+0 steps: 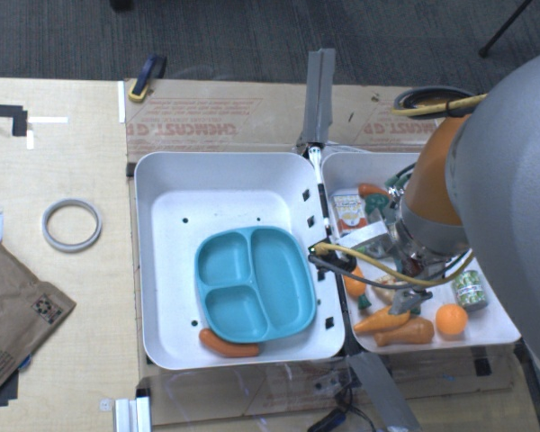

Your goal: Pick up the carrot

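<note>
Carrot [398, 329] beside green-labelled can [469, 288]

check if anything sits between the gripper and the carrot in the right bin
Nothing visible does. The gripper hangs right over the carrot at the right bin's near edge. An orange ball lies beside the carrot, off to the side.

Both bins are white: the left bin [162, 241] and the right bin [486, 331]. The divided tray [255, 283] is turquoise blue. The sausage [229, 345] beside it is orange-red. The carrot [398, 330] is orange, as is the round fruit [451, 320]. The arm [486, 169] is grey with an orange band [436, 174]. The small can [469, 288] appears green and white, though blur limits certainty. The tape roll [72, 224] is pale grey. The bench [54, 151] is light tan.
</note>
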`<control>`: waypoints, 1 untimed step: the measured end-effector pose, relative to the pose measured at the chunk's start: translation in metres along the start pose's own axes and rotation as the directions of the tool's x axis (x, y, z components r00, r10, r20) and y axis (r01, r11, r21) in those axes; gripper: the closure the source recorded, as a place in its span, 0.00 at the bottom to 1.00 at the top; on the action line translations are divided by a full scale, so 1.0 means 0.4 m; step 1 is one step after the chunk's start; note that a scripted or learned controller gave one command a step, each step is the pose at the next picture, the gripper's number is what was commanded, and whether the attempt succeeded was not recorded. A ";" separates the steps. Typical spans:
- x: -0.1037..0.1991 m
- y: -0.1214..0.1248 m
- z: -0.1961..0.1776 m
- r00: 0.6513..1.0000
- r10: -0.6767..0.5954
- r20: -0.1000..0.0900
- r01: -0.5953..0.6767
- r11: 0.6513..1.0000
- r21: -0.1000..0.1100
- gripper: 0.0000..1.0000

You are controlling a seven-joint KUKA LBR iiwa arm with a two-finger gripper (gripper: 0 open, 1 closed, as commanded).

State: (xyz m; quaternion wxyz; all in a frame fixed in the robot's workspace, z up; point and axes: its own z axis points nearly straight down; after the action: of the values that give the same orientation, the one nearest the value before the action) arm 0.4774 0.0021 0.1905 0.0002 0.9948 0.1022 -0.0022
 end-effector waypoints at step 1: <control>-0.009 0.042 0.000 1.000 0.005 0.001 -0.005 1.000 0.000 0.00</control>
State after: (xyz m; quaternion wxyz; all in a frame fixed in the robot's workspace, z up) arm 0.4771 -0.0150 0.1904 0.0001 0.9950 0.0995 -0.0026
